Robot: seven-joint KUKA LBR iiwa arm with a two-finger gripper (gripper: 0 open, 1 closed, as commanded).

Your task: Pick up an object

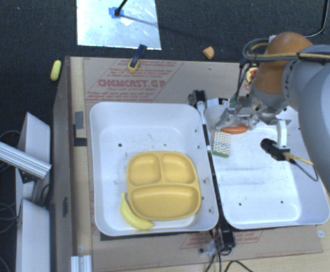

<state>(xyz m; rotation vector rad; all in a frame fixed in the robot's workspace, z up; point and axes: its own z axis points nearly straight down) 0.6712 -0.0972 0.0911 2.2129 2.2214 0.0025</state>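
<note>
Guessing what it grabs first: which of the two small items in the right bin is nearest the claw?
The orange oblong piece, right at the claw; the pale patterned block lies farther off, by the bin's left wall.

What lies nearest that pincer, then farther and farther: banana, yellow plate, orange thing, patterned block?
1. Orange thing, right bin, beside the pincer.
2. Patterned block, right bin.
3. Yellow plate, left bin.
4. Banana, left bin's front corner.

One fixed cam above bench [153, 75], oblique down-view, both bins [148, 123] mid-frame
</note>
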